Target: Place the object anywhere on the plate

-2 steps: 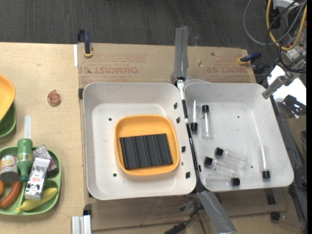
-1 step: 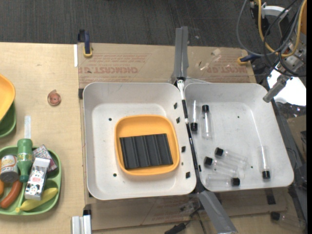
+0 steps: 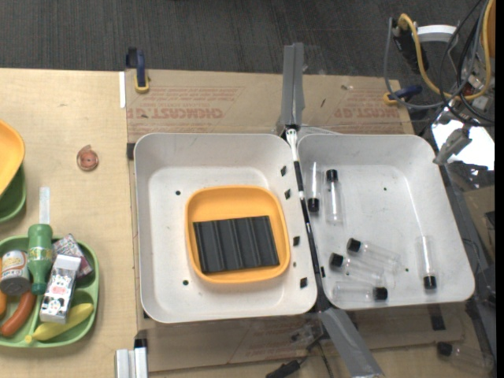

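Note:
An orange plate with rounded corners sits in the middle of the left white bin. A dark grey ribbed rectangular object lies flat on the plate, covering most of its floor. The right white bin holds several clear vials with black caps: two upright-lying ones near its left wall, a cluster near the front, and one at the right.
On the wooden bench to the left stand a green tray of toy food, a yellow bowl and a small pink disc. Cables and hardware crowd the back right corner. A blue clamp stands behind the left bin.

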